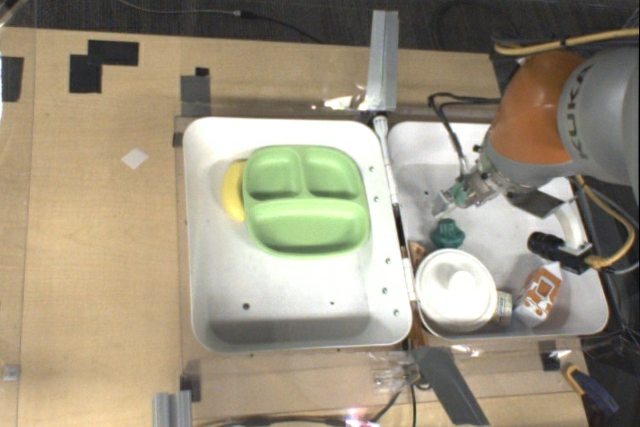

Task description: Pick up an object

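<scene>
Your end effector [462,192] hangs low in the right bin [420,150]; whether it is open or closed cannot be told. Just below lies a small teal toy [448,234], probably light and knobbly; pinch it across its middle. Nearer you sits a white bowl [455,290], likely stiff and slippery.

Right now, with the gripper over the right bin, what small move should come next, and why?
Probably a short drop toward the small teal object. The gripper sits just above it in the right bin with nothing seen between its fingers. The white bowl lies close below the teal piece, so a straight descent seems safer than a sideways sweep.
</scene>
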Available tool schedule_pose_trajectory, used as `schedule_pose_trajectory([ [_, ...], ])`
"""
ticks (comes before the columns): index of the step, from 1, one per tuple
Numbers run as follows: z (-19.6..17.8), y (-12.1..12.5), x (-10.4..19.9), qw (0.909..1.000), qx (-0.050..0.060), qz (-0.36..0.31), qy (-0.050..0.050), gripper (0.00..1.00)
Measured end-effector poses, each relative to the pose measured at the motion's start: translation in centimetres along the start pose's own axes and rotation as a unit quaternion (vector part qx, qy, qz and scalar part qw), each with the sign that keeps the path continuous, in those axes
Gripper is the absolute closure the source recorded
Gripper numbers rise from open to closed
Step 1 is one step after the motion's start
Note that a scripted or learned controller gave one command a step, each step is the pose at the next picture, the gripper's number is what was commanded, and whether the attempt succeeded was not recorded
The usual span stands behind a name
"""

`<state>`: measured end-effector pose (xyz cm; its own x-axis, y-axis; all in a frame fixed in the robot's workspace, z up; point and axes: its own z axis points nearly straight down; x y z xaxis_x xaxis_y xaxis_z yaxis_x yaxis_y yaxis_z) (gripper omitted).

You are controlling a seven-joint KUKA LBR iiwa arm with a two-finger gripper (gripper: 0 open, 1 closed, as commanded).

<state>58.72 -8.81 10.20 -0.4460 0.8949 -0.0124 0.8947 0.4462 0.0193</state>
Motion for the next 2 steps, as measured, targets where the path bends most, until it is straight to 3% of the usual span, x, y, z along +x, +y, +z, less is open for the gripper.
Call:
schedule_pose_trajectory([
  [1, 0.0, 0.0, 0.0, 1.0, 0.0, 0.0, 0.0, 0.0],
  [2, 1.2, -4.4, -1.3, 0.9979, 0.005, -0.065, 0.003, 0.0],
])
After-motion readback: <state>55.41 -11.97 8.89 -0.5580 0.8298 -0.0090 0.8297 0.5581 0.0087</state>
